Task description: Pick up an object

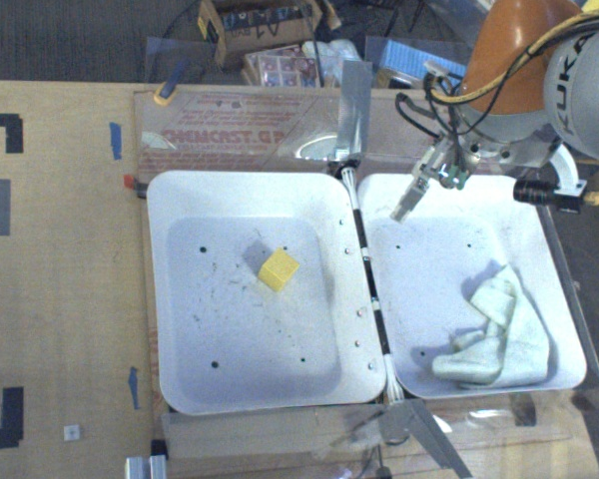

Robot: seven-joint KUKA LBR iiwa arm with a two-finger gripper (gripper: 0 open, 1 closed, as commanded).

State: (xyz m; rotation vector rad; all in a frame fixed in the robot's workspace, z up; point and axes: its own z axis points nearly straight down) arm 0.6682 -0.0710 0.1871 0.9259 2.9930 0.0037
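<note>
Tool (pixel 407 206), grip state unclear, hangs over the right bin (pixel 569 312); wooden bench (pixel 60 297), cluttered floor behind

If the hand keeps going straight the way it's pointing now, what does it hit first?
The hand points down and leftward, so it would probably meet the bare floor of the right bin near its back left corner. Depth is uncertain. The crumpled cloth lies well aside.
</note>
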